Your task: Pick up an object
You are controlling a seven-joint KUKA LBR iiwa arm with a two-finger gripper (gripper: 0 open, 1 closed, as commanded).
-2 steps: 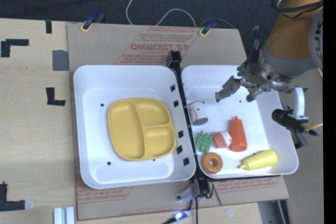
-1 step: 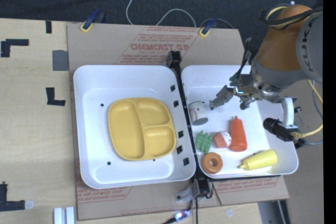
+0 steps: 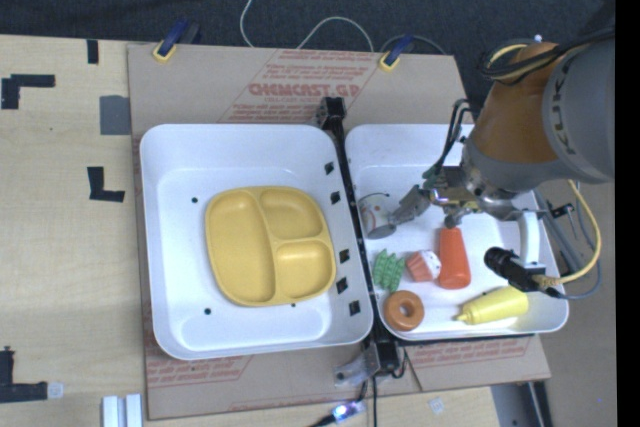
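My gripper point(image 3: 402, 211) hangs low over the middle of the right bin point(image 3: 400, 143), reaching in from the right below the orange wrist band. A small silvery metal piece point(image 3: 374, 213) lies just left of its tip. In front of the gripper lie an orange carrot-like toy point(image 3: 453, 257), a small white and red piece point(image 3: 426, 265) and a green broccoli toy point(image 3: 388, 268). Near the bin's front edge sit a brown doughnut point(image 3: 404, 310) and a yellow squeeze bottle point(image 3: 494, 305). Nothing shows between the fingers.
The left bin point(image 3: 170, 175) holds a yellow divided plate point(image 3: 270, 245). A black divider point(image 3: 342, 205) runs between the bins. Cables and a black fitting point(image 3: 512, 267) hang off the arm over the right bin's right side.
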